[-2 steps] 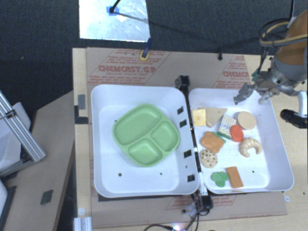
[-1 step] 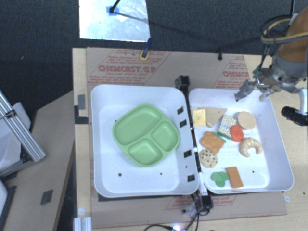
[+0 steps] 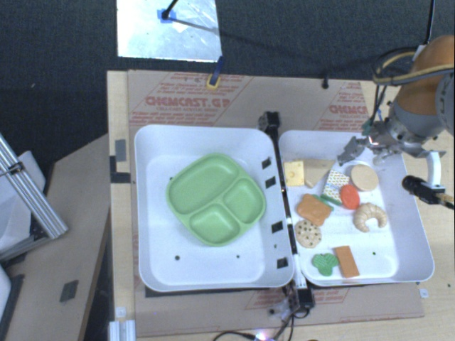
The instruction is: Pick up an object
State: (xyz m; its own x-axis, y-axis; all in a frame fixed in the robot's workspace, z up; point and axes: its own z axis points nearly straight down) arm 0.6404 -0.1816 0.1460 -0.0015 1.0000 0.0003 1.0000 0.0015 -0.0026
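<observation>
Grey gripper (image 3: 361, 150) hovers over the right bin (image 3: 412, 261) — whether it is open or closed I cannot tell — with the round cracker (image 3: 365, 177) just below it.

Plate (image 3: 216, 199) in left bin (image 3: 153, 148) — food (image 3: 334, 219) right.

- Dark carpet-like floor (image 3: 57, 62) behind and left of counter.
- Tan counter (image 3: 85, 190), brown cardboard sheet (image 3: 192, 94) with red print laid on top.
- Shiny silver sheet (image 3: 167, 20) on floor at top, blue bit on it, thin black rod across.
- Aluminium frame rail (image 3: 25, 190) at left edge.
- Black cables (image 3: 284, 48) trailing over floor, upper right.
</observation>
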